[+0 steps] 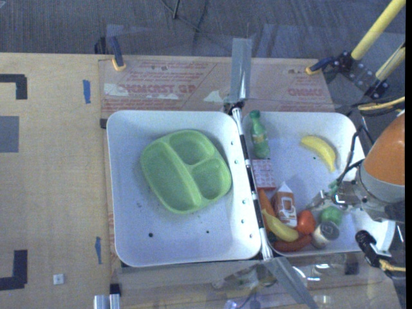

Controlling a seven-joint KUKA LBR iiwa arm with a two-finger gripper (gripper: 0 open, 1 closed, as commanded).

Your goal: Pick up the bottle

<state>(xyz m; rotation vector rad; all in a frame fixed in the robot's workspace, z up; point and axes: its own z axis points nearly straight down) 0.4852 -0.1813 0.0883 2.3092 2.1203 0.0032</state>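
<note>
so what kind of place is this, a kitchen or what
Likely a robot lab test bench, not a kitchen: two white bins on a taped board, toy food such as a banana, and a green bottle.

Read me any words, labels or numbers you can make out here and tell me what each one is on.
Cardboard sheet behind the bins: red printed lettering, too blurred to read.
Green bottle in the right bin: label too small to read.
Small carton in the right bin: printing on its face, illegible.
Pink patterned packet beside it: no readable text.
Nothing in this view can be quoted with confidence.
</note>
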